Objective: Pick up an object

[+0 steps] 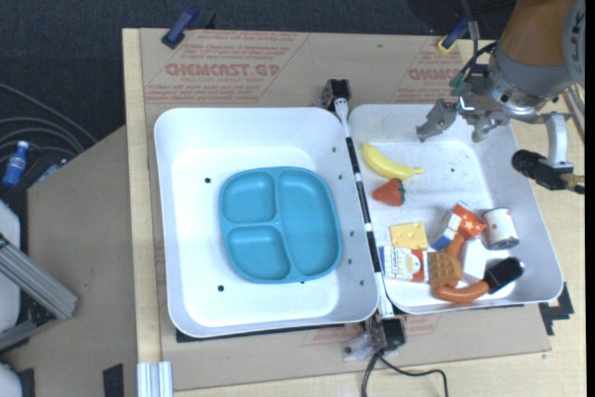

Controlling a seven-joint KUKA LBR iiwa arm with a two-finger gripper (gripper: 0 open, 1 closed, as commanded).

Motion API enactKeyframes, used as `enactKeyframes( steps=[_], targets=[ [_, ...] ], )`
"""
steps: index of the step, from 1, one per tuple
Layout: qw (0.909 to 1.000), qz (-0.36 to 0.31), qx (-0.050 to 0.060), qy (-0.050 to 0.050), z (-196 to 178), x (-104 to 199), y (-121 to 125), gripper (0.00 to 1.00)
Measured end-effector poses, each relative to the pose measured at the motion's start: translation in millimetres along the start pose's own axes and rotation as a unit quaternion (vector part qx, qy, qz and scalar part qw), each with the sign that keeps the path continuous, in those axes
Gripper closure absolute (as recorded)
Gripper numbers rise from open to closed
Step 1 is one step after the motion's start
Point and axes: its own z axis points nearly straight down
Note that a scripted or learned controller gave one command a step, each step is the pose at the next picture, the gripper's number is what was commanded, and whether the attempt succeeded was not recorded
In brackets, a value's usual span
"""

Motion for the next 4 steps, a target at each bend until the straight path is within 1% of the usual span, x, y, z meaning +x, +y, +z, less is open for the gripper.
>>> enactKeyframes(
  steps=[1, 2, 3, 4],
  targets=[
    [1.0000, 0.000, 0.001, 0.000, 107.5, 37.2, 36.2, 0.00],
    [1.0000, -0.001, -0.001, 0.000, 96.0, 37.2, 37.3, 1.00],
    [1.0000, -0.001, 0.000, 0.000, 96.2, 37.3, 37.2, 0.00],
    [1.0000, 0.000, 0.000, 0.000, 106.7, 39.4, 36.5, 0.00]
  ],
)
